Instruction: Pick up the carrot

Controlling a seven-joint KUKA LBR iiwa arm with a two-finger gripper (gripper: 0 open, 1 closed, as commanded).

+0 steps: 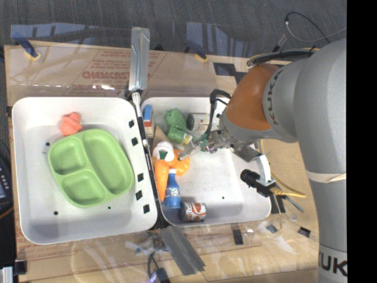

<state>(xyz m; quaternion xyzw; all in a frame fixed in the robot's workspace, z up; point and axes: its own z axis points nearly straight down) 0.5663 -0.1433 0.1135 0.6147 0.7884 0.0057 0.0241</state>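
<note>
Here the grey arm with its orange band [259, 99] reaches into the right white plastic bin [230, 200]. Its two-finger gripper [197, 146] hangs low among the clutter; whether it grips anything cannot be told. The green three-part plate [89, 167] lies in the left white bin [35, 217]. The long orange carrot [161, 178] lies along the right bin's left wall, touching the blue bottle [172, 192].

Position: one camera fixed above the desk [88, 255], at some height.
Direction: looks down at a slant; the far edge of the desk sits toward the top, with dark floor [177, 5] beyond.
Coverage: both white bins fit in frame, left bin [26, 175] and right bin [227, 202] side by side.
Nearness: middling; the grey arm [312, 93] bulks large at the right.
</note>
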